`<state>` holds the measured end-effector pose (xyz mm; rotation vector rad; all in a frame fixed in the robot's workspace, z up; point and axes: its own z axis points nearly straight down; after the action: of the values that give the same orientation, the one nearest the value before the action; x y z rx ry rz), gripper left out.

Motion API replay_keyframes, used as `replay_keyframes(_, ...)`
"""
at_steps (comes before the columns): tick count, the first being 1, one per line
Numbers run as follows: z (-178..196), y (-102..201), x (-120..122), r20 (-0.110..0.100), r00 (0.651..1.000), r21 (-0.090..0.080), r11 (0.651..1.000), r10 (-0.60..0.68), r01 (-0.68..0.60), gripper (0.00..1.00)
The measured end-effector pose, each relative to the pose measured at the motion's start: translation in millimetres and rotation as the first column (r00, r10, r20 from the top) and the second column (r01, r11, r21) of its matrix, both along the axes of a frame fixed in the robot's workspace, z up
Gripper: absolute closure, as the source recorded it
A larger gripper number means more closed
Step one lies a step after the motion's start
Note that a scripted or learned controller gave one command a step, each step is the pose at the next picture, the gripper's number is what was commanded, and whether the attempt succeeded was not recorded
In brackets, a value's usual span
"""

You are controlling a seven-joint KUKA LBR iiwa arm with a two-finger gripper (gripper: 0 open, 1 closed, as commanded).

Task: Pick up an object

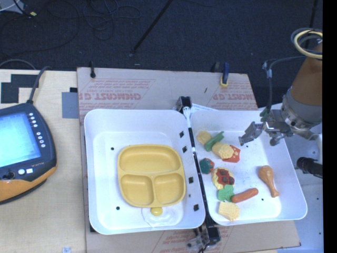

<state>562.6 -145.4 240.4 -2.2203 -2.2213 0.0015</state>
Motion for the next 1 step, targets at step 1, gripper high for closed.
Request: replay_keyframes(1,9.7,-0.8,-0.1,-0.002,1.0,0.001,1.0,0.0,0.0,1.0)
